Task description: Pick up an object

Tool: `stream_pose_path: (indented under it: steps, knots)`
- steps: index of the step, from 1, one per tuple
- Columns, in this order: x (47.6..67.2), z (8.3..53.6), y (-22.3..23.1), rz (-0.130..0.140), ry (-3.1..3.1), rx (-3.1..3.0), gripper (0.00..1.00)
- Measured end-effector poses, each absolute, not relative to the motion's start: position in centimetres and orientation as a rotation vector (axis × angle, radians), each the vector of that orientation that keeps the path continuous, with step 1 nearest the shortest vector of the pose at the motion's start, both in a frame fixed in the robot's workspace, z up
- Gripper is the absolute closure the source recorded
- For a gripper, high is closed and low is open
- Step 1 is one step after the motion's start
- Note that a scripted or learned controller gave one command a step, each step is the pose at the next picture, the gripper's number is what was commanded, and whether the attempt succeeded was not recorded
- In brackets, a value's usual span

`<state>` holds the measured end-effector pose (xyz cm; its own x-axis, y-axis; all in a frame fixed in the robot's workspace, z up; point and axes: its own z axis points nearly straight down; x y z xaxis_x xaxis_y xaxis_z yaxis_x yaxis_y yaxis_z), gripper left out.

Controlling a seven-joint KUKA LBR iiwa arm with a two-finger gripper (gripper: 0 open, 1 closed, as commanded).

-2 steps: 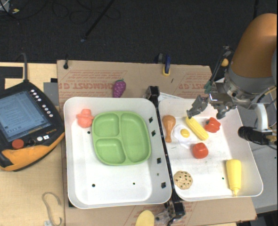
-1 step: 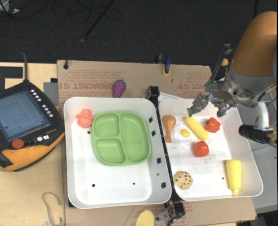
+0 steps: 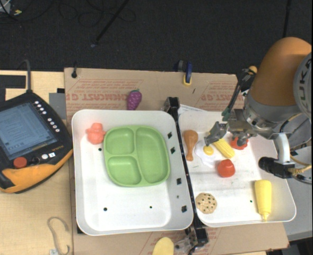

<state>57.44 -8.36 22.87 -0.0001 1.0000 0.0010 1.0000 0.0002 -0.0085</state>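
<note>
Left bin (image 3: pixel 87 206) held one green tray (image 3: pixel 135 156), one pink toy (image 3: pixel 95 133); right bin (image 3: pixel 284 214) held six toys. Gripper (image 3: pixel 229 136) fingers: state indiscernible.

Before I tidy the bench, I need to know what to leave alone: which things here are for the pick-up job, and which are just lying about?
For the job: pincer, corn, tomato, drumstick, cookie, mustard bottle, fried egg.

Lying about: green plate, pink toy, teach pendant, grapes.
</note>
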Motion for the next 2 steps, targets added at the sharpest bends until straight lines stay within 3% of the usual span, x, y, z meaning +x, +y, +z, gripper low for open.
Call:
stream_pose_path:
  steps: [2]
  knots:
    - [56.4,13.7,-8.0,0.007,-2.216,-2.217,0.00]
